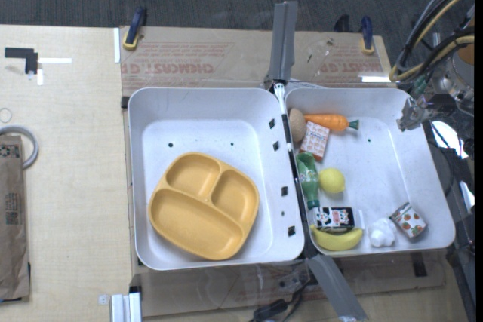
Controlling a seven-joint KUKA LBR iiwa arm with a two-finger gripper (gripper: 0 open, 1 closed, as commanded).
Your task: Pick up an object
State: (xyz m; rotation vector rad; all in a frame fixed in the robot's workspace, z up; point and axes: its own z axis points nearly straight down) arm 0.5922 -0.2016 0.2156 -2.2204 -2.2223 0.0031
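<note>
The gripper [412, 115] hangs by the right white plastic bin's [392, 170] far-right rim; whether it's parted or clenched, I cannot tell; candidates huddle along the divider, easy reach: orange plastic carrot [329, 121], yellow ball-shaped lemon [331, 180], yellow toy banana [336, 238]; left bin [151, 117] cradles a yellow three-compartment plate [204, 204]; cardboard-backed bench [60, 87], dark carpet behind.

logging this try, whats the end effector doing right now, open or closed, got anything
End effector: cannot be told. It sits at the right bin's far right rim, apart from the toys; nothing visibly held.
</note>
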